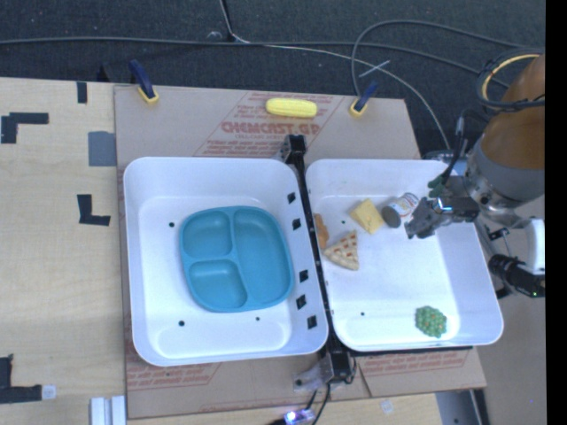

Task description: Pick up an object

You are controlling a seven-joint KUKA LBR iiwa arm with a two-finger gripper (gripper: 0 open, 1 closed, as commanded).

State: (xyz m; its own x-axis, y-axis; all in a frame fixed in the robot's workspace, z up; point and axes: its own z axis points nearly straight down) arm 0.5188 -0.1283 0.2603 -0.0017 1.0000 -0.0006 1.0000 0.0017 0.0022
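My gripper (420, 224) hangs over the right part of the right bin (461, 264), its dark fingers pointing left and down. Just left of it lie a small grey and white object (396, 209) and a yellow cheese wedge (366, 215). A pizza slice (344, 251) rests further left, beside a thin brown piece (321, 231) at the bin's left wall. A green broccoli floret (431, 320) sits near the bin's front right corner. Nothing shows between the fingers.
The left bin (151, 202) holds a blue divided plate (236, 257). A yellow banana-like object (291, 107) lies on the cardboard behind the bins, between two blue and yellow clamps (142, 81). Cables run across the dark floor at the back.
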